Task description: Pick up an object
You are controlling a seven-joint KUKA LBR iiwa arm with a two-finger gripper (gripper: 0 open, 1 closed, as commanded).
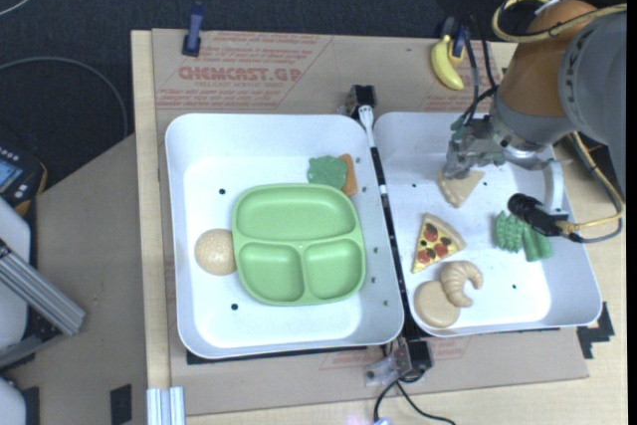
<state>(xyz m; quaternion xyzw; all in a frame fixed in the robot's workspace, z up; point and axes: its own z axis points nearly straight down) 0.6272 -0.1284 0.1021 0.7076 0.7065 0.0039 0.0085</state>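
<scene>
Nearest the lens, a croissant lies on a tan round bun in the right bin, with a pizza slice just above and a green leafy toy to their right. Higher up, the gripper hangs over a beige wedge, touching it; whether it pinches it, I cannot tell. A green divided plate sits in the left bin.
</scene>
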